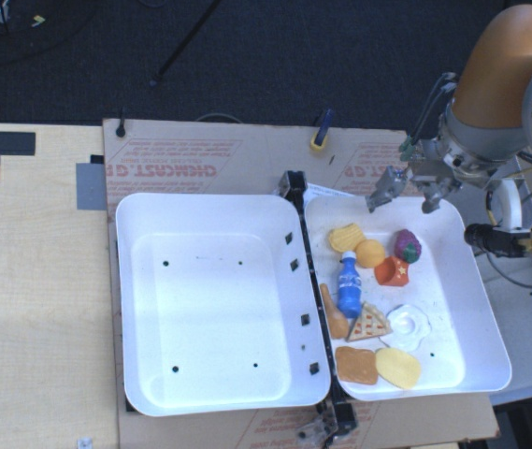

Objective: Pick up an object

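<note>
— Two bins on the surface; where are the objects?
— All in the right bin [471, 279]: a blue bottle [349, 286], purple piece [408, 245], orange ball [370, 253], waffle wedge [369, 325] and others. The left bin [144, 297] is beside it.
— And the claw [406, 191]?
— Spread apart, pinching nothing, above the right bin's far edge.

The cardboard sheet [200, 162] under the bins bears upside-down "CHEMCAST" print.
</note>
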`<action>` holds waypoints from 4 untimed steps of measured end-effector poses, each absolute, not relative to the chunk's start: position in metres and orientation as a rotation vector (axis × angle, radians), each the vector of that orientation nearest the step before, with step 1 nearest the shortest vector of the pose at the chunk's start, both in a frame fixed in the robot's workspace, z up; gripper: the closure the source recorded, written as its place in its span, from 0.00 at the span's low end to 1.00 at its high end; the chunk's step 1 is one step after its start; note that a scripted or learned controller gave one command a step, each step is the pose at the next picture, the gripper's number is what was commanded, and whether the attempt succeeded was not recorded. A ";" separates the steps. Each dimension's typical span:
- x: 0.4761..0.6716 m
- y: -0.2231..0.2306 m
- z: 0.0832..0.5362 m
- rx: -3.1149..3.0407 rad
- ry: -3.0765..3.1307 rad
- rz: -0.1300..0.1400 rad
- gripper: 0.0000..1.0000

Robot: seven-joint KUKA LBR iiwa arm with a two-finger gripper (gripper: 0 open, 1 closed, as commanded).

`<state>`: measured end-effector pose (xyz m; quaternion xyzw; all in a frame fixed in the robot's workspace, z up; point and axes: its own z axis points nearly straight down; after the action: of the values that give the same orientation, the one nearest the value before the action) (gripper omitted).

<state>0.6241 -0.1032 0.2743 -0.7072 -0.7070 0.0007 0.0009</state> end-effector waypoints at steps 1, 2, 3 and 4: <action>0.635 -0.086 0.086 -2.209 -2.214 0.014 0.00; 0.638 -0.088 0.106 -2.220 -2.213 0.005 1.00; 0.578 -0.157 0.087 -2.227 -2.213 0.005 1.00; 0.625 -0.209 0.088 -2.212 -2.220 -0.011 1.00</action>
<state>0.6247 -0.2091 0.0884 -0.7059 -0.7083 -0.0034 0.0037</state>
